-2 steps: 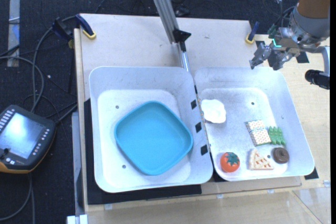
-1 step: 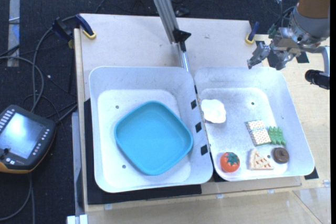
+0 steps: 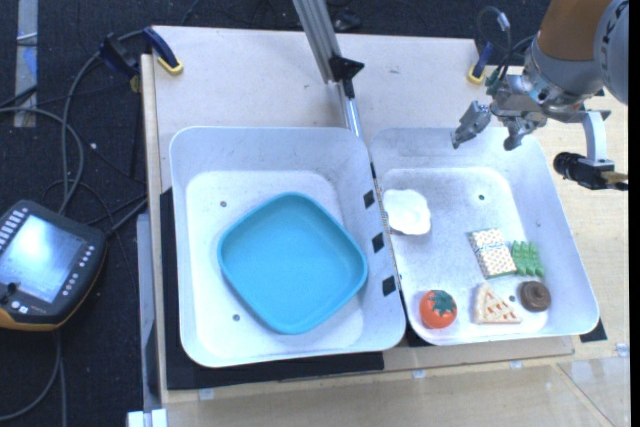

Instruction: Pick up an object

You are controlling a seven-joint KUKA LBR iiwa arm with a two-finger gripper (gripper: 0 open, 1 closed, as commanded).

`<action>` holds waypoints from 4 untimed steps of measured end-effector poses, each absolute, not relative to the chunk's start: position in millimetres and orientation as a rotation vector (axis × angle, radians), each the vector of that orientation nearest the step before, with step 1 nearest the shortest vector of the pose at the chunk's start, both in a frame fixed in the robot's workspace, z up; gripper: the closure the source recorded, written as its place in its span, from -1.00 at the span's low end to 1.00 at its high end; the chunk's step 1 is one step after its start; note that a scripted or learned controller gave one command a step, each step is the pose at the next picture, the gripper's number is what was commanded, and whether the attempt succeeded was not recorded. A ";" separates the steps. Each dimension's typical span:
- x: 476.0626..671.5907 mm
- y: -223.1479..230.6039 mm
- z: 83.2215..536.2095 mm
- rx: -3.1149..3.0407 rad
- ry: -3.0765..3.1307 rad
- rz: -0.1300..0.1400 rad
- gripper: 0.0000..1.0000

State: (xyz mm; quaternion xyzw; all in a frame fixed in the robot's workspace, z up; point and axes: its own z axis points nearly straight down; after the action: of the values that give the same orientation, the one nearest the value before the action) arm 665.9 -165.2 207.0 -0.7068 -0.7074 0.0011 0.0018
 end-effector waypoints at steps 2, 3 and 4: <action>660.2 -169.4 92.7 -2.218 -2.220 0.004 -1.00; 661.8 -169.6 106.3 -2.221 -2.224 -0.001 1.00; 659.7 -165.1 150.6 -2.223 -2.225 -0.004 1.00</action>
State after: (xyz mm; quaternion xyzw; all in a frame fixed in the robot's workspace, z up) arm 659.7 -165.1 150.6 -0.7069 -0.7073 -0.0012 -0.0018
